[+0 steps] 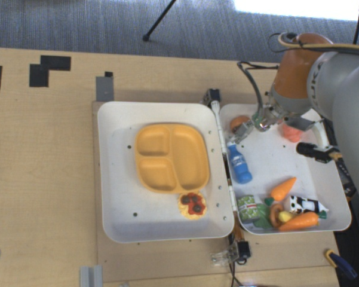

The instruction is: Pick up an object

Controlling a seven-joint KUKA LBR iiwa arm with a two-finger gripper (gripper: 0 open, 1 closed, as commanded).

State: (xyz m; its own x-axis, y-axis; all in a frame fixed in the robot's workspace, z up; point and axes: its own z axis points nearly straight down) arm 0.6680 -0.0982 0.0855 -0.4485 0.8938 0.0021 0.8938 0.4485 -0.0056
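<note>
**Jaws low over the right bin's top corner, bottle close at 7 o'clock**

Carrots (298, 221) and a small cow figure (306, 205) lie closest to the camera, heaped in the near corner of the right bin (340, 187) with a green packet (249, 208) and a second carrot (282, 189). Further up the bin, the blue bottle (239, 164) lies along the left wall, its long axis running from 11 to 5 o'clock, white cap toward 11. The jaws (246, 130) sit just beyond that cap, so the bottle lies at about 7 o'clock from them and close by. A brown rounded item (239, 123) rests just beside the jaws at 11 o'clock, and a pink piece (292, 133) sits at 3 o'clock, partly under the arm. Whether the jaws are spread or closed cannot be told; nothing is seen held between them. The bottle or the brown item looks like the nearest candidate. In the left bin (116, 178) lie a yellow tray (170, 158) and a small pizza toy (193, 204).
</note>
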